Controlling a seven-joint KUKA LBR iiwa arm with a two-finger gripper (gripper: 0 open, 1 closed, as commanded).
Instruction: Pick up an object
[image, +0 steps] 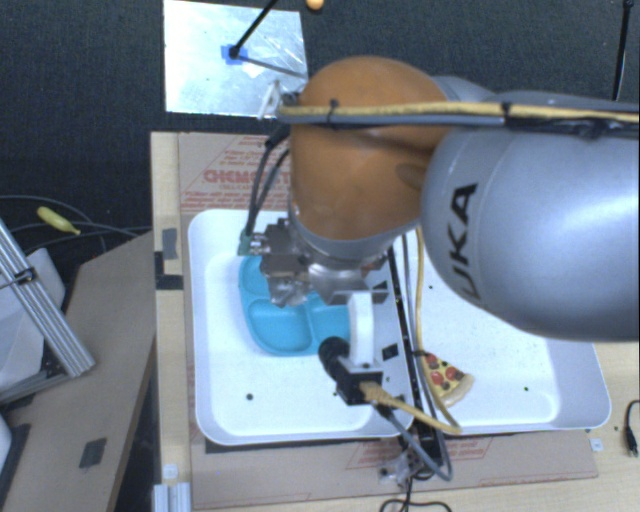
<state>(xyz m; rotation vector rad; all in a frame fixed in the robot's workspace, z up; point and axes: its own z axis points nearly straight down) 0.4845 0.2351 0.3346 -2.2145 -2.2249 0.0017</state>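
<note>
A grey KUKA arm with a wide orange band (365, 150) is seen reaching in from the right, covering most of the upper and middle frame. Its wrist is pointed down into a shallow white plastic bin (225, 400). The two-finger gripper (290, 290) is placed low over the bin's left-centre part, right above a light blue moulded plastic tray with rounded compartments (285, 325). The gripper state cannot be told, as the tip is hidden by the wrist body and mounting hardware. Nothing is seen lifted; whether the blue tray is touched by the gripper cannot be told either.

The blue tray is lying flat on the bin floor, partly covered by the wrist on its upper and right sides. A small toy pizza slice with red dots and a tan crust (447, 380) is lying on the bin floor to the right of the tray, well apart from the gripper, partly crossed by black and yellow cables (400, 405) hanging from the wrist. A white bracket with a black connector (345, 360) is seen on the wrist just beside the tray's right edge.

The bin is set on a brown cardboard sheet with red print (225, 170). A shiny silver sheet with a blue patch (235, 55) is seen at the top, behind the bench.
</note>
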